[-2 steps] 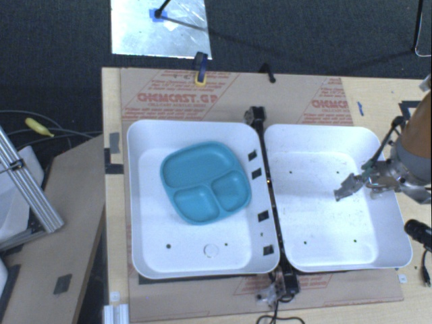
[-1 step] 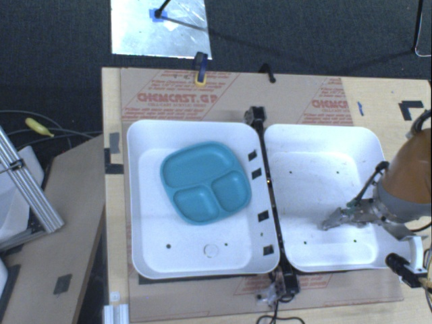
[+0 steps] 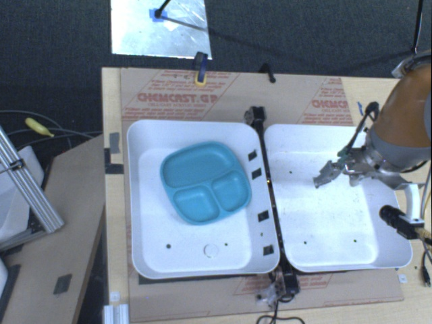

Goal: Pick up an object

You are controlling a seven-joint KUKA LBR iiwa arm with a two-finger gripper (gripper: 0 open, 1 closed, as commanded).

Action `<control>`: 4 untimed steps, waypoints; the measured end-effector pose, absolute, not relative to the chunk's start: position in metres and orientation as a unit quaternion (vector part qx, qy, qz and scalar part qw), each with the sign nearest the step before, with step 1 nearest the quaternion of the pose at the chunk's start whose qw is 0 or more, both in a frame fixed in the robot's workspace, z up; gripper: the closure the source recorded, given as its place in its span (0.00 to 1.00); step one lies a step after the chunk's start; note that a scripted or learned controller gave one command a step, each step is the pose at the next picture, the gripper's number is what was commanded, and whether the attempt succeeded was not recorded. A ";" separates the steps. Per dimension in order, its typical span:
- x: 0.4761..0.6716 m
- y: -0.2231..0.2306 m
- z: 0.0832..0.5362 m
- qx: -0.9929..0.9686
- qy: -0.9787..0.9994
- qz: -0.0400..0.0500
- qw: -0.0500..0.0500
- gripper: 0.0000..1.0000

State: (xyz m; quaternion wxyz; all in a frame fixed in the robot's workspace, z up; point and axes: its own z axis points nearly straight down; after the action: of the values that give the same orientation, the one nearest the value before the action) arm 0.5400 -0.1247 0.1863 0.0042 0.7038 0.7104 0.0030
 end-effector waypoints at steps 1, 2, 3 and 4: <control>0.538 -0.127 0.192 0.705 0.709 0.002 0.002 1.00; 0.485 -0.059 0.231 0.704 0.711 0.001 0.000 1.00; 0.487 0.008 0.200 0.704 0.710 0.001 -0.001 1.00; 0.487 0.070 0.266 0.705 0.709 0.002 0.001 1.00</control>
State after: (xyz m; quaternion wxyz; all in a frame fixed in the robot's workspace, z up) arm 0.4871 0.0698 0.2662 0.0013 0.7047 0.7095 0.0021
